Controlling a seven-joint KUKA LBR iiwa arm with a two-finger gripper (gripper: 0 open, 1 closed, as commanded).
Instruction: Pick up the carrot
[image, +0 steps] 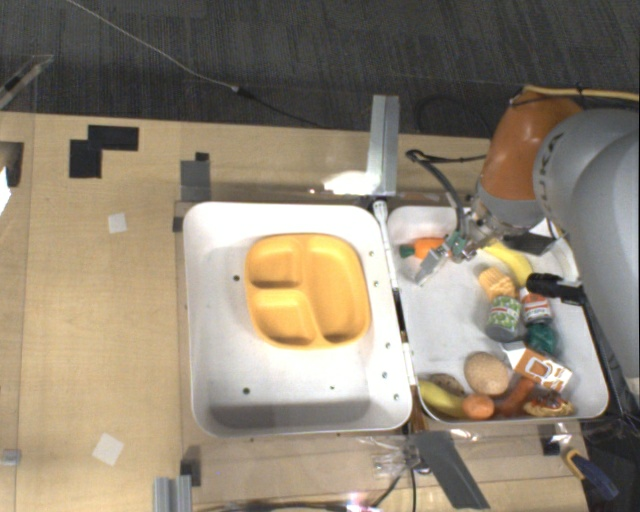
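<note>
Here, line by line.
Bench (110, 330): pale wood, black marks at 10 o'clock.
Floor: dark carpet at 12 o'clock, a thin cable across it.
Left bin (215, 340): holds a yellow tray (303, 288).
Right bin (440, 330): toy food clustered at 4 o'clock.
Carrot (427, 245): at the right bin's 11 o'clock corner.
Gripper (445, 252): just beside the carrot; finger spread, cannot tell.

Grey arm (600, 190) entering from the right edge, bulky and close to the lens, filling the upper right corner. Orange band (515, 160) above the wrist, curved toward the left. Wrist bent downward and leftward, narrowing to the hand (440, 255). Hand low, angled down to the left, tip pointing away from the arm's body. Dark cable (435, 170) looping along the wrist. Finger detail too small and blurred to read, so opening not discernible.
</note>
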